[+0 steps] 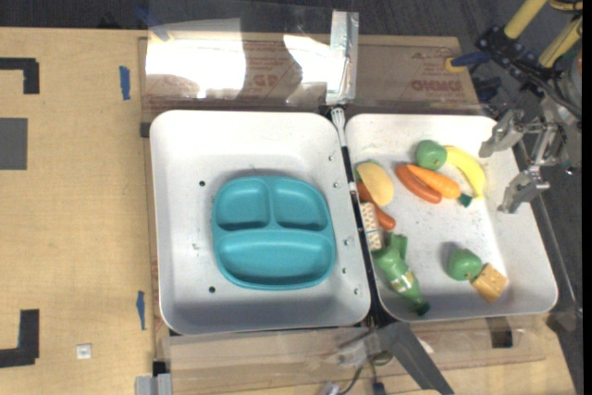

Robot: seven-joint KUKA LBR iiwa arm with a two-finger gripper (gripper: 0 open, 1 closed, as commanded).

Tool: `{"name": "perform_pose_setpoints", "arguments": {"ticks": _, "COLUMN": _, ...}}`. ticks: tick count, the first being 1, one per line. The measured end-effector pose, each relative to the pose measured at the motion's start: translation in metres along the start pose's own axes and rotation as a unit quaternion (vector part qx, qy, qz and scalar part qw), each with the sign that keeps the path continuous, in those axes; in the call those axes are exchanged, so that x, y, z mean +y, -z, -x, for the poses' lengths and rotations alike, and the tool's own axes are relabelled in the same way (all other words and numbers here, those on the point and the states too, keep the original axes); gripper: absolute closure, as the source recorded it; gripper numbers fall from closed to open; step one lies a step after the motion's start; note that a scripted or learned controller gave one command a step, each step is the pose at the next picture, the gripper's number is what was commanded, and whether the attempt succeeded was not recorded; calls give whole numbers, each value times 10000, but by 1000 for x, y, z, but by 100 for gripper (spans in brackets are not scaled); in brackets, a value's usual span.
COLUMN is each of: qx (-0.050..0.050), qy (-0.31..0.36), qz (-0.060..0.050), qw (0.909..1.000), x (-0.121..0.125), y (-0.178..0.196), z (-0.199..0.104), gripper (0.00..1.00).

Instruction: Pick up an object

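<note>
- Plastic toy food fills the right bin [527,287]; any piece would serve, and the nearest to the claw [524,164] is the banana [465,167], just to its left, lying beside a green ball [429,153] and the carrot [428,182].
- The claw sits at the right rim of that bin, metal fingers [518,191] pointing down; they look parted with nothing between them, though the view is small.
- Judged by look, the banana is light, stiff and smooth, so likely slippery; a pinch across its narrow middle should hold better than at the tapering ends.
- The carrot touches or nearly touches the banana on the side away from the claw, so a finger going down there may nudge it.
- Further left of the claw, against the far wall, lie a yellow-and-red piece [375,183] and a green bottle-like piece [398,268].
- Below and slightly left of the claw lie a green piece [462,265] and a tan block [491,282], apart from the banana.
- Well to the left, the other bin [176,143] holds a teal tray [273,229].
</note>
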State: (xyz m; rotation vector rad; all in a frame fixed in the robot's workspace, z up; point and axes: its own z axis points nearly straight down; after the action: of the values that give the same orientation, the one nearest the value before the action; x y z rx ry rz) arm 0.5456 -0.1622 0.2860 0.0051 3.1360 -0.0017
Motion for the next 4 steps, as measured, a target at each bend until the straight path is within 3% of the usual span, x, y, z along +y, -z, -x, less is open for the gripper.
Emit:
{"name": "perform_pose_setpoints", "arguments": {"ticks": 1, "qx": -37, "qy": 614, "qz": -10, "qw": 9981, "x": 18, "y": -196, "z": -31, "gripper": 0}}
{"name": "perform_pose_setpoints", "arguments": {"ticks": 2, "qx": -42, "qy": -486, "qz": 5, "qw": 9988, "x": 48, "y": -197, "z": 40, "gripper": 0}}
{"name": "perform_pose_setpoints", "arguments": {"ticks": 3, "qx": -24, "qy": -518, "qz": 5, "qw": 9987, "x": 58, "y": -199, "z": 101, "gripper": 0}}
{"name": "perform_pose_setpoints", "arguments": {"ticks": 4, "qx": -101, "qy": -510, "qz": -5, "qw": 9986, "x": 59, "y": -183, "z": 105, "gripper": 100}}
